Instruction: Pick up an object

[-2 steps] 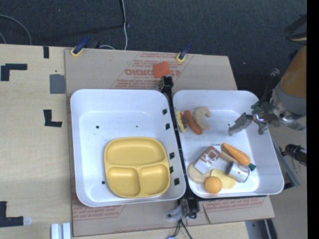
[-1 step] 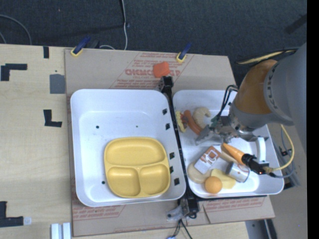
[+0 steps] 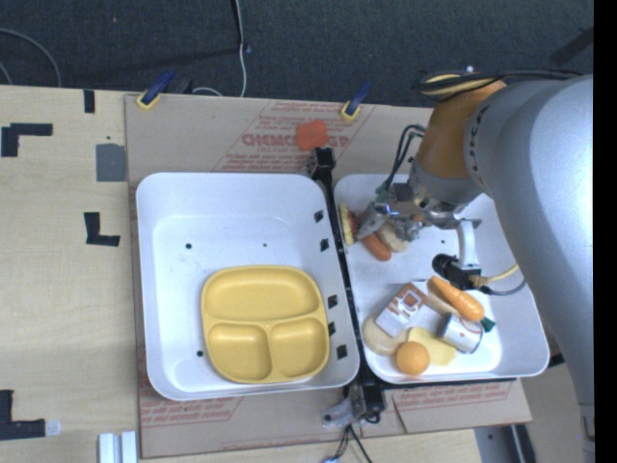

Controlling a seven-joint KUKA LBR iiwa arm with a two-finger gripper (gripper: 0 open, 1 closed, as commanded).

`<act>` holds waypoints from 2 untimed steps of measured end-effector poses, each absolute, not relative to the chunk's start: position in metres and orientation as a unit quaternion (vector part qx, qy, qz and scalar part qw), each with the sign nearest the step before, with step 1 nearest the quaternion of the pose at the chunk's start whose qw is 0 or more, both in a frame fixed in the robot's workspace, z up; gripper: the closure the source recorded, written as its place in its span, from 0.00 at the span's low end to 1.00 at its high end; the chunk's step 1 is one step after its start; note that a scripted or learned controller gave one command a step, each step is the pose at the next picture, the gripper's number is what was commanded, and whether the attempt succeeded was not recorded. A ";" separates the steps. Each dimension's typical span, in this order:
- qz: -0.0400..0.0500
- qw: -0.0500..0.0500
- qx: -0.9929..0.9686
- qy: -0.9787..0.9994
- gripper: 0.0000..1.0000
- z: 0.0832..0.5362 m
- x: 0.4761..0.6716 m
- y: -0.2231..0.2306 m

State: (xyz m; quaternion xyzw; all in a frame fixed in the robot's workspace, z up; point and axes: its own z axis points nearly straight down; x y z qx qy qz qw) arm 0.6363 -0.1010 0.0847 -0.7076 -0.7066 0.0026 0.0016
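The left white plastic bin holds a yellow three-compartment plastic tray, lying flat toward the bin's near side. Nothing in this bin is being touched.

Across the black divider strip, the right white bin carries the loose objects. Near its far left corner lies a small reddish-brown sausage-shaped piece, with something dark and striped just beside it against the wall. Toward the near side sits a cluster: a small brown-and-white carton, a pale flat disc under it, an orange round ball like a small fruit resting on a pale yellow slab, a small white cylinder, and an orange carrot-shaped toy with a dark tip.

The gripper hangs low over the far left part of this bin, right above the reddish-brown piece, beneath the grey arm with its orange band. Its tip is a blur of metal and cable here, so I cannot tell how wide it stands or whether it has anything in its grasp.

By my reading, the pick is at the descent or grasp stage: the likely target, the reddish-brown piece, appears to rest on the bin floor. Closing, lifting and confirming a hold all remain.
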 end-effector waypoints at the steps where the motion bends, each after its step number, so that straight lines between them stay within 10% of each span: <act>1: 0.004 0.003 -0.707 -0.707 1.00 0.092 0.636 -0.100; 2: -0.001 0.000 -0.705 -0.709 1.00 0.188 0.612 -0.035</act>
